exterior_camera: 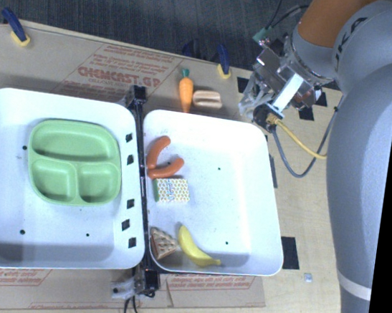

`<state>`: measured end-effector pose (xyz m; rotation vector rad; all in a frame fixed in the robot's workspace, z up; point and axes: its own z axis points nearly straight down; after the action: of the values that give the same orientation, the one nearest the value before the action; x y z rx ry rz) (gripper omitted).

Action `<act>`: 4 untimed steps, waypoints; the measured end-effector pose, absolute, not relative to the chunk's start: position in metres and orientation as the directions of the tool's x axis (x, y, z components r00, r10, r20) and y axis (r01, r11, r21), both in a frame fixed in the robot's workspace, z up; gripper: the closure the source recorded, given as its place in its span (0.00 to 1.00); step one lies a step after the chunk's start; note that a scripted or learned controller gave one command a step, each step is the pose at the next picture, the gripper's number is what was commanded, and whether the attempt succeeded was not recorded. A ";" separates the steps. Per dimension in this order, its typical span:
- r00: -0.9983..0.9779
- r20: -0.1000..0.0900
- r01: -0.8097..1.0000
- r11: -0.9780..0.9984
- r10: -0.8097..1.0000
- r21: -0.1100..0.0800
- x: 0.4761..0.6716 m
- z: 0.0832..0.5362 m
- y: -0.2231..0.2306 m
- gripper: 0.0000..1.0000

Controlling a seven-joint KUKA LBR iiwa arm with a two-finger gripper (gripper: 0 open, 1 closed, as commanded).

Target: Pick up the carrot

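The carrot (185, 91), orange with a green top, lies on the cardboard just behind the right bin (253, 160), outside it. Right beside it sits a small hot dog bun toy (207, 99). My gripper (251, 111) hangs over the right bin's back right corner, to the right of the carrot and apart from it, with nothing seen between its fingers.
The right bin holds two sausages (160, 156), a speckled block (172, 190), a banana (196, 248) and a sandwich wedge (163, 242). A green divided tray (74, 162) rests in the left bin (4, 183). Blue clamps (16, 26) grip the cardboard's back edge.
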<state>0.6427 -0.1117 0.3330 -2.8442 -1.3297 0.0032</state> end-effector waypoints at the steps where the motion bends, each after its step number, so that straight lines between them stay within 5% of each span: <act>1: 0.801 -0.004 0.599 -0.801 0.599 -0.006 0.644 0.248 -0.058 1.00; 2: 0.643 -0.003 0.765 -0.643 0.765 -0.007 0.599 0.225 -0.026 1.00; 3: 0.288 -0.001 0.958 -0.288 0.958 -0.002 0.596 0.253 -0.071 1.00; 4: 0.492 -0.002 0.870 -0.492 0.870 -0.002 0.600 0.272 -0.132 1.00</act>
<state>0.5999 -0.1319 0.2723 -2.7128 -1.5820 0.0042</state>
